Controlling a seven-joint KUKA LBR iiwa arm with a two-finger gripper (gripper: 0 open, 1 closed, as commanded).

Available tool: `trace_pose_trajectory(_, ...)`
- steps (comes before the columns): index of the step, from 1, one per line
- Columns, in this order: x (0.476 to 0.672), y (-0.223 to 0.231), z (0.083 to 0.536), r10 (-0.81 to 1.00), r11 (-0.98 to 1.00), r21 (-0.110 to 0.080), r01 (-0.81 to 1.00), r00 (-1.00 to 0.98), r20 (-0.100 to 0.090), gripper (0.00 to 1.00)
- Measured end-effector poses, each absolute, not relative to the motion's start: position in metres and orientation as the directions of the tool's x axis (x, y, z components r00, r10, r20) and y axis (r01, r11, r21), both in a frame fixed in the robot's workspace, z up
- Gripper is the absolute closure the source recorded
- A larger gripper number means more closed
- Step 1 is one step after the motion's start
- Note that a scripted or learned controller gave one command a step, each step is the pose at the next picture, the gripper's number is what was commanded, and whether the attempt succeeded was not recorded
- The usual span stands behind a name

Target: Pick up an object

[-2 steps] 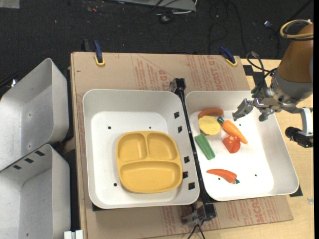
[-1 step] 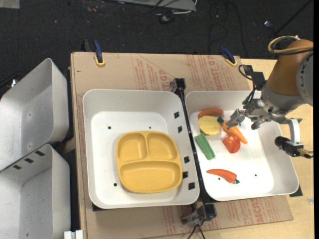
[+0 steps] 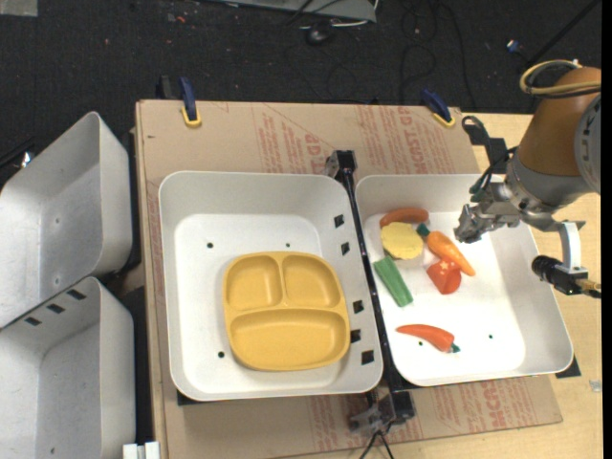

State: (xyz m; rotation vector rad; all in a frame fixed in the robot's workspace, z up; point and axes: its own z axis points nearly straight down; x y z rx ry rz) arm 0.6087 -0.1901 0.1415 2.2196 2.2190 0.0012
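Two white bins share the bench, and in the right bin [image 3: 535, 256] the gripper [image 3: 471, 226] hovers, approaching, at three o'clock of the carrot [image 3: 449, 251], needing a short descent.

In my right bin [image 3: 535, 352] lie toy foods: a yellow round piece [image 3: 403, 242] beside its left wall, a carrot [image 3: 449, 251] and red pepper chunk [image 3: 444, 276] just right of that, a green stick [image 3: 393, 281] below, a chili [image 3: 426, 336] nearest the front.
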Motion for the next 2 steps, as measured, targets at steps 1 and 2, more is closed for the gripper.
trace_pose_trajectory(1,0.609,-0.185,0.186,1.0,0.003,0.005,1.0,-0.003,-0.001,1.0)
trace_pose_trajectory(2,0.61,-0.185,0.22,1.0,0.002,0.005,1.0,-0.002,-0.002,1.0)
